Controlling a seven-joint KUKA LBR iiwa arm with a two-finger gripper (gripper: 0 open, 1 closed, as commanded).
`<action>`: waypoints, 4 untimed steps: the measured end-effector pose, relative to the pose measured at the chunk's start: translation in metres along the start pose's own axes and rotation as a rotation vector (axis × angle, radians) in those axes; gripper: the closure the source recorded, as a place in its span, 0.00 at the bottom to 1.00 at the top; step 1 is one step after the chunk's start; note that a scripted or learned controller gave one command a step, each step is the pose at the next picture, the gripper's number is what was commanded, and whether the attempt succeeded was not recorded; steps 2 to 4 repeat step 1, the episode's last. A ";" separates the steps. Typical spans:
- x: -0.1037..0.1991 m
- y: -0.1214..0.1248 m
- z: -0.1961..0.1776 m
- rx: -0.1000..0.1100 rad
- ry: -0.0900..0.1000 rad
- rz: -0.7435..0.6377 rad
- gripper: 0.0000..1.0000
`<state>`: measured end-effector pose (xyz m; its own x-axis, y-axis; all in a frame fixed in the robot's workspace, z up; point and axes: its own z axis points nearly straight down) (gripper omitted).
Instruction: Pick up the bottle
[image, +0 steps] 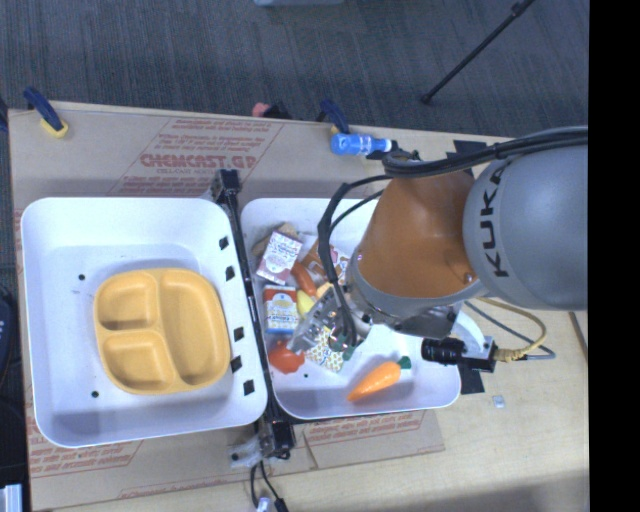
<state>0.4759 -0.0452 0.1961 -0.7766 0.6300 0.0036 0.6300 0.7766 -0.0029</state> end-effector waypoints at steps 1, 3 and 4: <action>-0.051 -0.062 -0.106 -0.002 -0.006 -0.026 1.00; -0.051 -0.062 -0.106 -0.002 -0.006 -0.026 1.00; -0.051 -0.062 -0.106 -0.002 -0.006 -0.026 1.00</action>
